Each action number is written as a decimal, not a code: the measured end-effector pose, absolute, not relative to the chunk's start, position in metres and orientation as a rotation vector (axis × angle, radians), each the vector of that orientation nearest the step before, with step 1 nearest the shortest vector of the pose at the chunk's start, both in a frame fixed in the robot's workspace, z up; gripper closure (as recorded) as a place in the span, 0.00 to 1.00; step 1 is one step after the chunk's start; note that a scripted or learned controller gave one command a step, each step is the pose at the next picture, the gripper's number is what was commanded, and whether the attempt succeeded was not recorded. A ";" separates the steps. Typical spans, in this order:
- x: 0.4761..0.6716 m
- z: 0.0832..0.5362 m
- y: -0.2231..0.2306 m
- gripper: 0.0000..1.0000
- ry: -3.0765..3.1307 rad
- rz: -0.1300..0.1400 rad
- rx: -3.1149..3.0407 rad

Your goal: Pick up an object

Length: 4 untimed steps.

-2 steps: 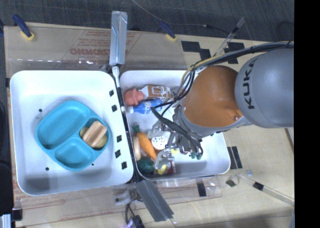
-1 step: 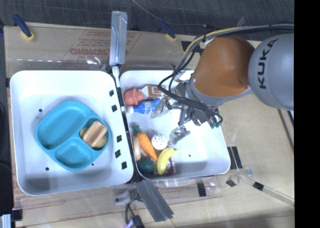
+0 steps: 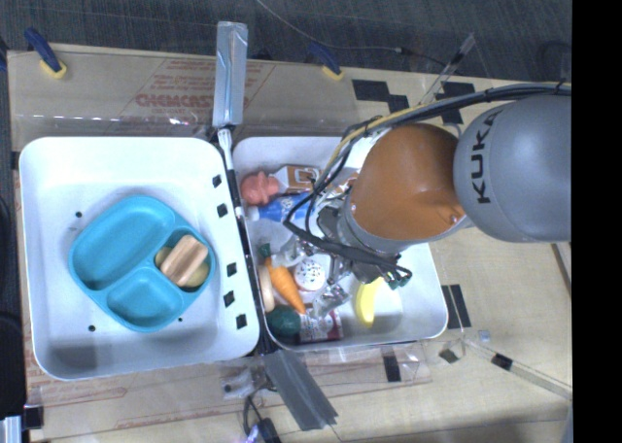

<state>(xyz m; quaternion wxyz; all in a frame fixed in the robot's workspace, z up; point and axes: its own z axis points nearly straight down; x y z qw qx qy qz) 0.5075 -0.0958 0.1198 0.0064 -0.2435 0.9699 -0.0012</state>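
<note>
Carrot (image 3: 286, 286) lying just left of gripper (image 3: 335, 288), looking light, hard, kinda slick; grabbing across fat middle seems safest. Can't tell gripper state, arm (image 3: 408, 184) blocking.

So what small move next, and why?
Probably lower the claw straight down a little. It sits over the right bin's clutter, between the carrot and the yellow piece, with nothing visibly between its fingers.

Blue tray (image 3: 121, 255), orange carrot (image 3: 285, 285), white bins (image 3: 39, 237)
</note>
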 end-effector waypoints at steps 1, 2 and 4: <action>0.509 0.109 -0.111 0.00 2.760 -0.034 -1.389; 0.491 0.137 -0.102 0.00 2.774 -0.003 -1.465; 0.532 0.098 -0.107 0.00 2.974 -0.008 -0.975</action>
